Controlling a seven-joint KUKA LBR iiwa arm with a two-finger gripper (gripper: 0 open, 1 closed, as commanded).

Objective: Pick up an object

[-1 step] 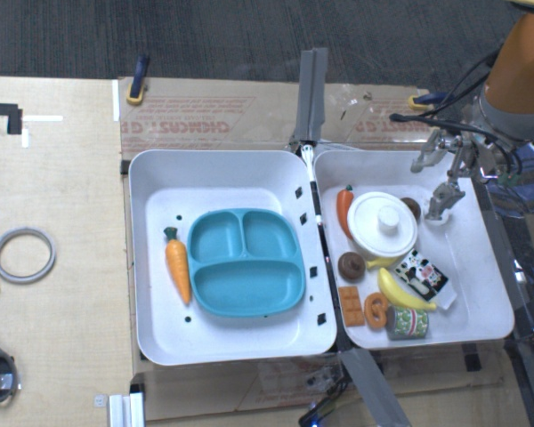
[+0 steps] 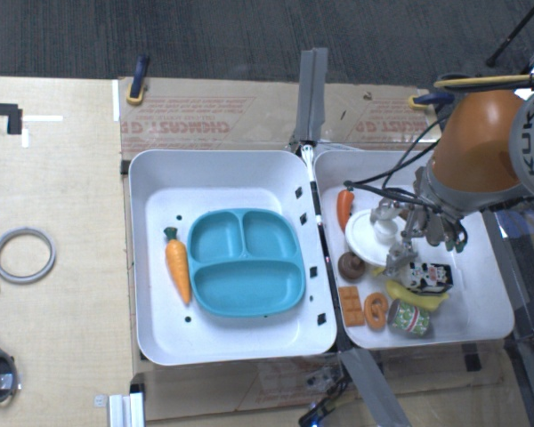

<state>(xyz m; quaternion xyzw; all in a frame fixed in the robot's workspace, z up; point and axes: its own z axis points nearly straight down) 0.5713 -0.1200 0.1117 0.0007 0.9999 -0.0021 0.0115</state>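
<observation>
While pincer (image 2: 399,254) state unclear: white plate (image 2: 367,236), banana (image 2: 416,294), can (image 2: 409,319) crowding beneath

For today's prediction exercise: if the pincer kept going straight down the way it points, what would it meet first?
Probably the white plate in the right bin, near its edge; the pincer hangs just above it. Depth is unclear, so the banana is possible.

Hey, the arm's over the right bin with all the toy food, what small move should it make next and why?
Probably a short descent: the gripper hovers above the banana and white plate, with nothing seen between its fingers, so lowering onto the banana looks like the likeliest pick.
</observation>
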